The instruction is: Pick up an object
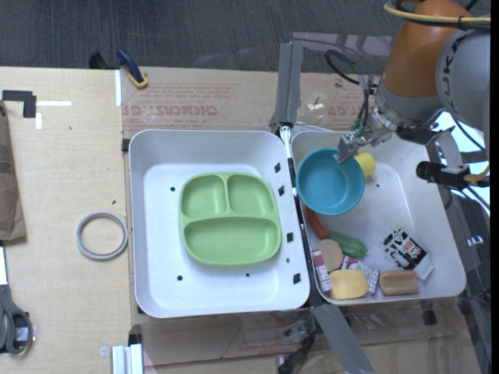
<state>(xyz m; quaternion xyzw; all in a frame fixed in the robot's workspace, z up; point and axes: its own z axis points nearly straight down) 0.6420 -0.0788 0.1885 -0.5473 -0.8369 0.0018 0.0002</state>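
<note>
Near edge of the right bin (448, 283): a cluster of small items lying close together — a yellow block (348, 284), a tan block (398, 282), a small red-and-white packet (366, 274) between them, a black-and-white packet (404, 248) a little apart toward the right, and a green item (348, 245) with an orange-red piece (316, 226) by the bin's left wall. Beyond these, a blue bowl (330, 181) sits in the far left part of the same bin, upright, opening up, close against the divider. A yellow object (364, 164) lies just beside the bowl's far right rim, partly hidden. The hand (348, 148) is right over that rim, at the bowl's upper right edge, touching or nearly touching it; its fingers are small and dark here, so how far apart they are cannot be told, nor whether the rim is between them. The arm (425, 49), grey with an orange band, comes down from the upper right. Left bin (148, 232): a green divided plate (230, 218) lies flat near the middle. Desk (62, 178): pale wood, with a tape ring (102, 234) left of the bins, scissors (14, 327) at the near left corner, a brown bag (9, 178) at the left edge, and a blue-and-yellow clamp (132, 68) at the far edge. Flattened cardboard (199, 104) lies under the bins. Behind the desk, dark carpet (195, 14).
</note>
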